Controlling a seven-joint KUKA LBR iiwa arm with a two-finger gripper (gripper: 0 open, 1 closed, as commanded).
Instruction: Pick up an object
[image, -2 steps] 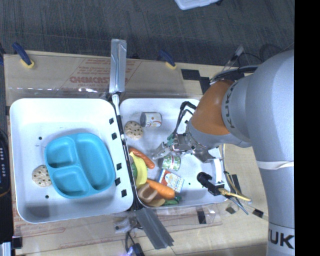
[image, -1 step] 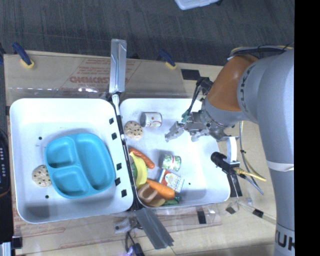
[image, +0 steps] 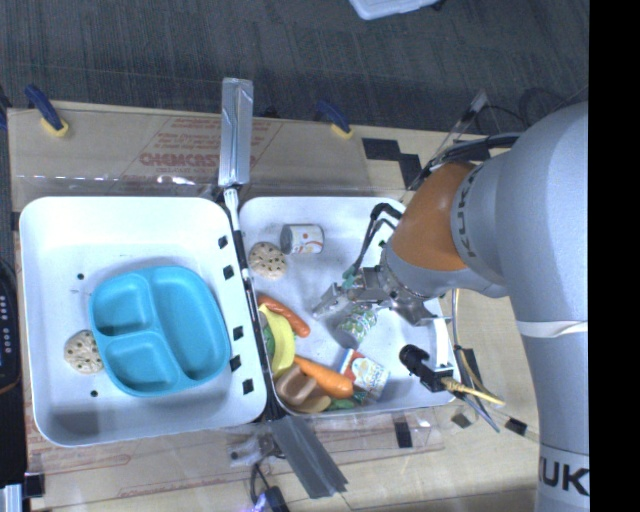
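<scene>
1. The blue plate (image: 160, 328) with three hollows lies in the left white bin (image: 40, 215). Every place below is told from this plate.
2. A round cookie (image: 84, 352) lies just to the left of the plate, touching or nearly touching its near left corner.
3. To the right of the plate, past the wall where the bins meet, is the right white bin (image: 330, 208).
4. A brown bread roll (image: 300, 392) lies in that bin, right of the plate's near corner.
5. An orange carrot (image: 325, 376) rests across the top of the roll.
6. A small packet (image: 368, 375) with green and red on it sits at the carrot's far tip, further right from the plate.
7. A yellow banana (image: 283, 345) lies right of the plate's middle, close to the shared wall.
8. A long orange-red thing (image: 285, 315), maybe a pepper, lies just behind the banana.
9. A clear crinkly thing (image: 357, 322) with some green in it lies well right of the plate, in the middle of the right bin.
10. The gripper (image: 350, 298) hangs right over that crinkly thing, on its far side. I cannot tell if the gripper is apart or together, or if it has hold of anything.
11. A second cookie (image: 267, 260) lies right of the plate's far edge.
12. A small can (image: 303, 239) lies on its side just behind that cookie.
</scene>
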